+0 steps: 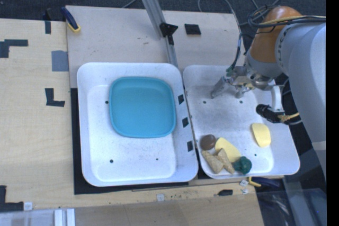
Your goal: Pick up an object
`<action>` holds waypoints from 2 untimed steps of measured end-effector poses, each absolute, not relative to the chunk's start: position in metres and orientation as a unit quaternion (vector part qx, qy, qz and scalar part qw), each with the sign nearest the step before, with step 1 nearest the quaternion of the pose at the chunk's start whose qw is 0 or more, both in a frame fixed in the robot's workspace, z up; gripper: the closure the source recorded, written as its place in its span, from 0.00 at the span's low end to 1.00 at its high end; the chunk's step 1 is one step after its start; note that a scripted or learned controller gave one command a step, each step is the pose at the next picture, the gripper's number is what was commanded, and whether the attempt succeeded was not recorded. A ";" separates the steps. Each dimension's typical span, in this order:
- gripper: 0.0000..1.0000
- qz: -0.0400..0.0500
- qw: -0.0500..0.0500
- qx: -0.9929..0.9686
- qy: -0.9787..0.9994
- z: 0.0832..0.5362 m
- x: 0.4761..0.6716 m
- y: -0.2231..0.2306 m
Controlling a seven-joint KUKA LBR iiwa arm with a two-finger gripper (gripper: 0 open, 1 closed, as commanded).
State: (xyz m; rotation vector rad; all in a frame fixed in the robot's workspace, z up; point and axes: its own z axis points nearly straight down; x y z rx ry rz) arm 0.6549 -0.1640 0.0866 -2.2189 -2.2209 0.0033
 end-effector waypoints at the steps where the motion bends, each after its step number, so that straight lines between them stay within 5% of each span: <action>1: 1.00 0.000 0.000 -0.706 -0.708 0.099 0.656 -0.164; 2: 1.00 -0.001 -0.002 -0.707 -0.708 0.151 0.664 -0.156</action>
